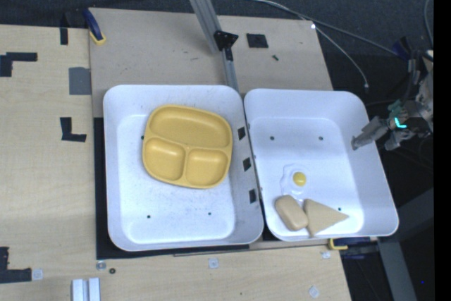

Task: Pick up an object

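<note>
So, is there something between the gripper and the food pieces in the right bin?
Nothing visible does. The gripper sits at the right bin's right rim. The fried egg, the bread roll and the wedge lie near the front of that bin, with bare white floor between them and the gripper.

bins [176,96]: smooth white plastic | plate [187,145]: matt yellow plastic (three compartments)

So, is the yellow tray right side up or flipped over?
Right side up. The yellow tray in the left bin shows its three hollow compartments facing the camera, with a raised rim around them.
</note>
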Controlling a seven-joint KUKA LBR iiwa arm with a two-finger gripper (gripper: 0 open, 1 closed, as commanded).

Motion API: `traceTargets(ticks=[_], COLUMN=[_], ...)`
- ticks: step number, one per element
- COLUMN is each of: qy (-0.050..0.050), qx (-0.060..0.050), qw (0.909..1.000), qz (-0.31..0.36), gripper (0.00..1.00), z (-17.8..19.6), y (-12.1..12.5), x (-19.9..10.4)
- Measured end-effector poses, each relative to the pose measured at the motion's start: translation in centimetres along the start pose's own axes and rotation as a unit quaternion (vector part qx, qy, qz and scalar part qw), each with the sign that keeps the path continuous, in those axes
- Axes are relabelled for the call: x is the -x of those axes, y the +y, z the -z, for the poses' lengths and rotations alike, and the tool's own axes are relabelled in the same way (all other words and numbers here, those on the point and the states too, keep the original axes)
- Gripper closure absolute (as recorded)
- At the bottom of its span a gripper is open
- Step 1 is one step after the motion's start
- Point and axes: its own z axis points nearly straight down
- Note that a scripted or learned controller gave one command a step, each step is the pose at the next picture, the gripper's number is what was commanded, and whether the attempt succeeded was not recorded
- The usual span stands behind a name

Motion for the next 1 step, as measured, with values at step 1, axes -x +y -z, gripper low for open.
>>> traceTargets(ticks=[1], qy=[0.0], qx=[0.001], qw=[1.0], qz=[0.0], gripper=[0.0], z=[0.04], y=[0.03], x=[0.0])
